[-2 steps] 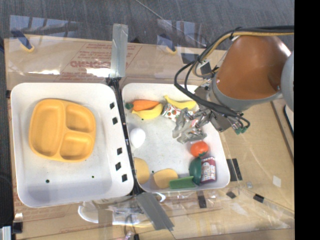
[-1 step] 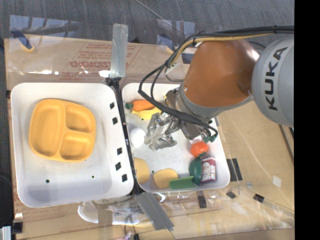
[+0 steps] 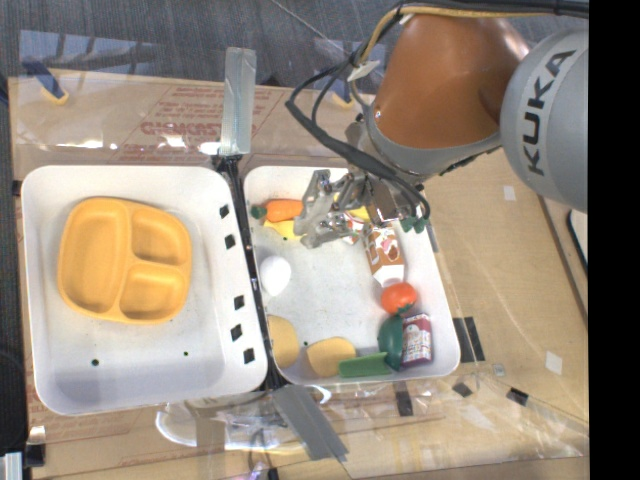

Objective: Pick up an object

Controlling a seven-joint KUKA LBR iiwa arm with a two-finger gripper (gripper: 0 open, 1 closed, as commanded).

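One clean grab needs the end effector (image 3: pixel 322 211), fingers spread w/ nothing between, lowered square over the yellow toy (image 3: pixel 283 229) beside the carrot (image 3: pixel 283 209) at right bin's (image 3: pixel 440 268) back-left corner.

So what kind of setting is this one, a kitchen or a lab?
Most likely a robotics lab bench for pick-up trials: a KUKA arm reaches over two white bins taped to cardboard, one holding a yellow divided plate, the other toy food such as a carrot.
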